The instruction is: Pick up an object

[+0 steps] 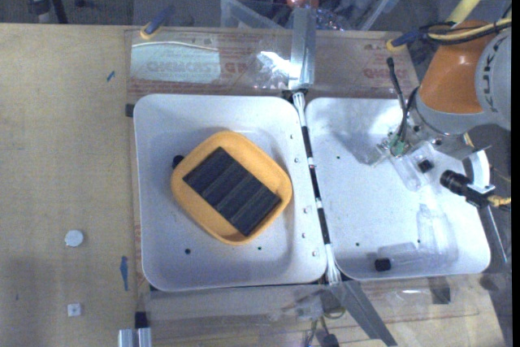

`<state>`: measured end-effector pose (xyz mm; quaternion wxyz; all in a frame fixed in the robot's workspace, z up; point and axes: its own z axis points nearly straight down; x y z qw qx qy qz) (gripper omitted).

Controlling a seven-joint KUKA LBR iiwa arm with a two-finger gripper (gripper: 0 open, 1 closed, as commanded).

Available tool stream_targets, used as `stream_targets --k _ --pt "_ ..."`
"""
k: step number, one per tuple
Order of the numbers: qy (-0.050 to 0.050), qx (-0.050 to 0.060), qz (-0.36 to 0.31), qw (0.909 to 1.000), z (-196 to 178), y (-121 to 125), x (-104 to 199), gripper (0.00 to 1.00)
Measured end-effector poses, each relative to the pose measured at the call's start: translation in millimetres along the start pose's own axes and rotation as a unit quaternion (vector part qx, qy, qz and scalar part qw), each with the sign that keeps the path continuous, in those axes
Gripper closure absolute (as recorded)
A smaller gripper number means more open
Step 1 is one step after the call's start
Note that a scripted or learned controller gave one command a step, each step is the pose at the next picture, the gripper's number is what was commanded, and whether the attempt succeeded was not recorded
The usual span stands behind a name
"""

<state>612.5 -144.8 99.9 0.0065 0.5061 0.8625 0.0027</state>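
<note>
While the arm (467, 81) reaches in over the right bin (357, 211), its gripper (402, 150) hangs above that bin's upper part; whether it is open or closed cannot be told. An orange pad (231, 187) with a dark ribbed top lies tilted in the left bin (158, 175), well apart from the gripper.

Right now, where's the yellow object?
The yellow object with a black ribbed top lies in the left bin, about its middle, across the divider from the gripper.
</note>
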Motion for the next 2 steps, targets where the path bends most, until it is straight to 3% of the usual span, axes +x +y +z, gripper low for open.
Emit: stream_targets --k 1,2 --pt "0.000 0.000 0.000 1.0000 0 0 0 0.00" --pt "0.003 0.004 -0.010 0.9999 -77 62 -5 0.00"
